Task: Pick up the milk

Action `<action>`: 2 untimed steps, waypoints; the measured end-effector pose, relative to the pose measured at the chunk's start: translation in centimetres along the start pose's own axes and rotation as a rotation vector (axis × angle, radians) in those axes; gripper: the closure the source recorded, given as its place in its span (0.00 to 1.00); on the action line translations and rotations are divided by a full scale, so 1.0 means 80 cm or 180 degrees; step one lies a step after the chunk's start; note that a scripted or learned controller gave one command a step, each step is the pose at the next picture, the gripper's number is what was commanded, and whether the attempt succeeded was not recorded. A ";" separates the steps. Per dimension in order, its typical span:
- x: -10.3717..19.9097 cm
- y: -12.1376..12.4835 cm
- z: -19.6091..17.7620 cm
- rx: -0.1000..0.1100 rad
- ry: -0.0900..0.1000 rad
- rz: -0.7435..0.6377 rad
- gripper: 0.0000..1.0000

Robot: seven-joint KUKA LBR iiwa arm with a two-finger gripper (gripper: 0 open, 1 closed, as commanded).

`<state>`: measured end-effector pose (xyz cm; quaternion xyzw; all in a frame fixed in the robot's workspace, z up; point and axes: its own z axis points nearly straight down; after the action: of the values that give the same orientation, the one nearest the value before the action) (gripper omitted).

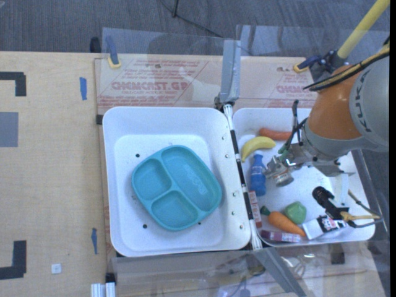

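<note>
**Entry: right bin, milk pick.**

- **Target.** Milk (pixel 257 177), taken here to be the blue bottle (nothing else in either bin looks like a milk container). It lies in the right bin (pixel 306 190), against that bin's left wall, just beside the divider. Its long axis runs roughly top to bottom of the frame, cap end uppermost and just below the banana (pixel 258 145).
- **Tool.** Gripper (pixel 281 169), centre-right of frame, under the grey arm with the orange band. Whether it is open or closed cannot be told from this angle, and nothing is visibly held in it.
- **Key relation.** The milk lies immediately left of the gripper, level with its mid-length and very close; contact cannot be confirmed. The likely next move is a short shift left, closing across the narrow width of the bottle. The bin wall leaves little room on the far side.
- **Neighbours.** Carrot (pixel 286 221) and a green toy vegetable (pixel 296 212) lie lower in the same bin, clear of the bottle.
- **Other.** The left bin (pixel 124 129) holds a teal divided plate (pixel 177 187).
</note>
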<state>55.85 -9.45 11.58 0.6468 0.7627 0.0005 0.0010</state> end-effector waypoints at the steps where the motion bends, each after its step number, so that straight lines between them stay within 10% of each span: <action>1: -0.047 0.058 0.033 -0.0025 -0.0007 0.0940 1.00; 2: -0.069 0.127 -0.126 0.0001 -0.0004 0.1045 1.00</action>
<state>66.75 -13.21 21.65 0.7627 0.6467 0.0001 0.0012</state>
